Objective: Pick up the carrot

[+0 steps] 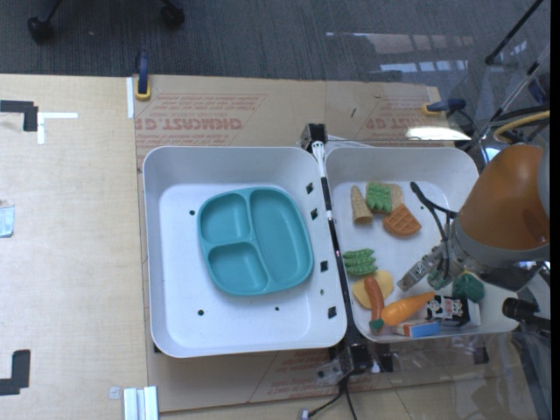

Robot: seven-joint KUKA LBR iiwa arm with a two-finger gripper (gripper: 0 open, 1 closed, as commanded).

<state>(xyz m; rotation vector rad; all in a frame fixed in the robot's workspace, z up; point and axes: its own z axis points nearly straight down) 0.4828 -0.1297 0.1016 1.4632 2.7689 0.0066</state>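
- Hanging low over the right bin, the gripper has its fingers set apart with nothing between them.
- Just below it — toward the bin's near wall — lies the carrot, orange, on its side, green end pointing left, apart from the fingers.
- Beside the carrot: a red chili, a yellow piece, a small printed carton.
- Farther up sit green toy vegetables, a waffle-like piece and a cone.
- Left bin — a teal divided plate.
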